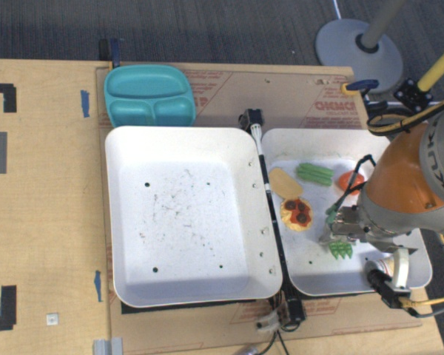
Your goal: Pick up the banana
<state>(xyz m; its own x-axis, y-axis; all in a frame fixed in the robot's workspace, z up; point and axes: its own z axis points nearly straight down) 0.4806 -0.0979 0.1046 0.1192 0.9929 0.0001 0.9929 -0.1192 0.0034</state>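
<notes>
Though low over the right bin (314,272), held gripper (339,229) apart from banana (285,182); could not tell its opening.

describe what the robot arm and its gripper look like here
The arm is bulky and rounded, grey with a broad orange band above the wrist. Black cables loop across the orange part and bunch near its upper end. The gripper is a small metallic grey block low on the arm, over the right bin. A white and black fitting sits under the arm.
</notes>
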